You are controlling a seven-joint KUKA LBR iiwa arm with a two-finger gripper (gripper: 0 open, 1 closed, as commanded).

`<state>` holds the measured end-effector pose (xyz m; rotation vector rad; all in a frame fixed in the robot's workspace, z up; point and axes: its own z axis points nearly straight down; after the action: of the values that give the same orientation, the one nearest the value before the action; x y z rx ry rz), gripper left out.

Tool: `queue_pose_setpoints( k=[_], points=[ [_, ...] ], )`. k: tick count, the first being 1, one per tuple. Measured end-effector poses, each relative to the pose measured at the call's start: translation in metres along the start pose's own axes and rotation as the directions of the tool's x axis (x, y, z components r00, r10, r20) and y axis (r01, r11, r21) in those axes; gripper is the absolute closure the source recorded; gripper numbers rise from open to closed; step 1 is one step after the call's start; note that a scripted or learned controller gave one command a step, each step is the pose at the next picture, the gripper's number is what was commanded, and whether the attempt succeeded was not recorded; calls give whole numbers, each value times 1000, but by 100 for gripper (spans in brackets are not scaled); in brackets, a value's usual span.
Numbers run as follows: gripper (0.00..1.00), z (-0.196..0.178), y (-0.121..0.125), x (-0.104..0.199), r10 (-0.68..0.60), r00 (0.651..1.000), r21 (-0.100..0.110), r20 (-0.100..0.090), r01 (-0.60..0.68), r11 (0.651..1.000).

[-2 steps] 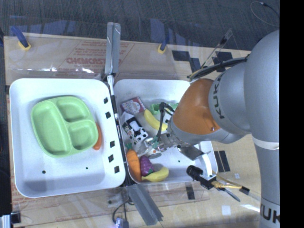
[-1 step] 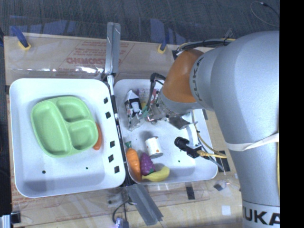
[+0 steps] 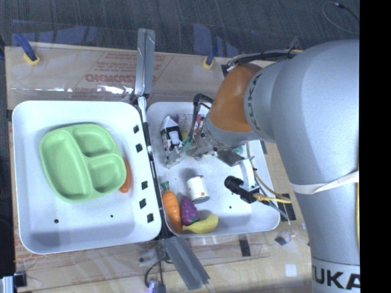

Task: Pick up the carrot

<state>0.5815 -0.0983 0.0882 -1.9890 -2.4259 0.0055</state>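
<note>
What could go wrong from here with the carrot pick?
The carrot lies against the right bin's left wall, touching the purple piece beside the banana, so a grab may jam on the wall or take a neighbour. The claw sits farther back, and the can stands near its likely path.

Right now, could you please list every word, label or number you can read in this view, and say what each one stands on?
"UKA": white letters on the arm's base, cut off by the frame's edge.
Red print on the cardboard sheet behind the bins: upside down and too blurred to read.
Label on the small white can: too small to read.
</note>
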Motion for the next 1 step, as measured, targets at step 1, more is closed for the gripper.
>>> queue_pose_setpoints(
  k=[1],
  points=[
    [0, -44, -88, 5, -187, 982, -1, -1, 187, 982]
  ],
)
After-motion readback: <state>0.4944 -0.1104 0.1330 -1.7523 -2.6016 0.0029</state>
